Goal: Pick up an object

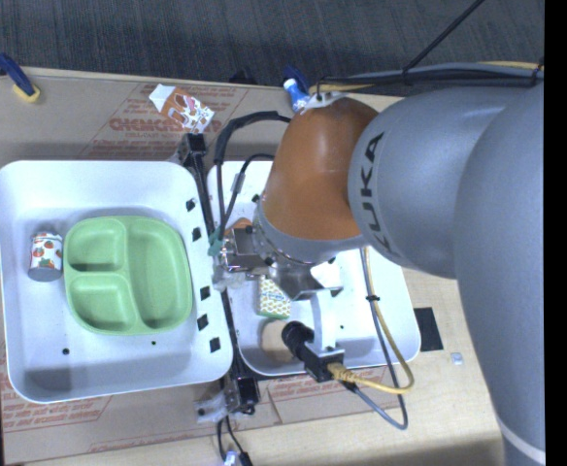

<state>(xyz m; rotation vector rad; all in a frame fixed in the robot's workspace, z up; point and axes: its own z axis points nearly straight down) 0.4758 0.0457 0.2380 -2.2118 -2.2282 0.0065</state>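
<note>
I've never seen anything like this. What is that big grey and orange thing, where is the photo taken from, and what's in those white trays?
The big grey shape with the orange band is a robot arm, reaching in from the right. The photo comes from one camera fixed above the bench, looking down at a slant.

Two shallow white bins sit side by side. The left bin holds a green divided plate and, beside it, a small can with a red-spotted label. The arm hangs over the right bin and hides most of it; a small patterned object peeks out beneath the wrist.

The arm's gripper is low over the right bin near the divide. I can't tell whether it holds anything.
</note>
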